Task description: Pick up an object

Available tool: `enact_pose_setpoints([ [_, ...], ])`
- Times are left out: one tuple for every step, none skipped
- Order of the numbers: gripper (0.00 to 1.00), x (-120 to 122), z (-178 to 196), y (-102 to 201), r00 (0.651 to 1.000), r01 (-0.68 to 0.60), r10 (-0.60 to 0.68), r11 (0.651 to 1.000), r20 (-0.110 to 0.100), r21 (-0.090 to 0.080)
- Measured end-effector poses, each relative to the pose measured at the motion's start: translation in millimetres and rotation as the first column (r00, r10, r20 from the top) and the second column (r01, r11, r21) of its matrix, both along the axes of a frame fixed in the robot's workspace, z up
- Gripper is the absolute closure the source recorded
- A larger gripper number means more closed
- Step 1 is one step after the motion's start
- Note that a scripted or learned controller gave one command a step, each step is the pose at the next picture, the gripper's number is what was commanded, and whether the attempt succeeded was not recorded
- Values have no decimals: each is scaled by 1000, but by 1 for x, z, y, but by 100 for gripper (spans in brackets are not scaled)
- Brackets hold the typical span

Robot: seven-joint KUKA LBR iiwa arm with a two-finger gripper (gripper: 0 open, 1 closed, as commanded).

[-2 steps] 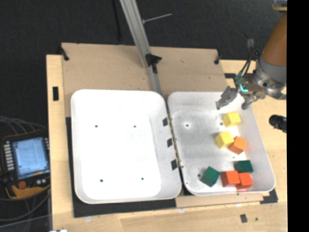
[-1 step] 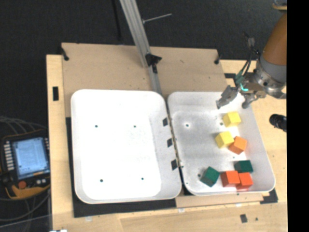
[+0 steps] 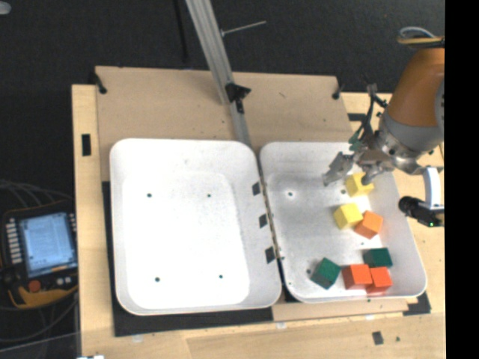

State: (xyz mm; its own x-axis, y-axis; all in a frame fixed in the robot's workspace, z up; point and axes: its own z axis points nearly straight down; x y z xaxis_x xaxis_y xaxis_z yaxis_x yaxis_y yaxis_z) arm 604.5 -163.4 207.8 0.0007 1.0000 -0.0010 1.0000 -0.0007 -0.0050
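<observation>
Right bin (image 3: 299, 223), yellow block (image 3: 359, 185) under end effector (image 3: 352, 167)

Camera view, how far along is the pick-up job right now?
Reaching looks done: the gripper is down in the right bin, at a yellow block. Whether it has gripped is unclear. Nothing looks lifted; another yellow block and the orange block lie in the bin.

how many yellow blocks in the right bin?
2. One yellow wooden block sits beside the hand, near the bin's upper right. The other yellow wooden block lies just below it, touching an orange block. The arm may hide more.
</observation>
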Motion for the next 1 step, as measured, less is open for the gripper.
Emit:
enact_pose_setpoints([
  [0, 0, -63, 1, 1000, 1, -1, 1000, 1, 0],
])
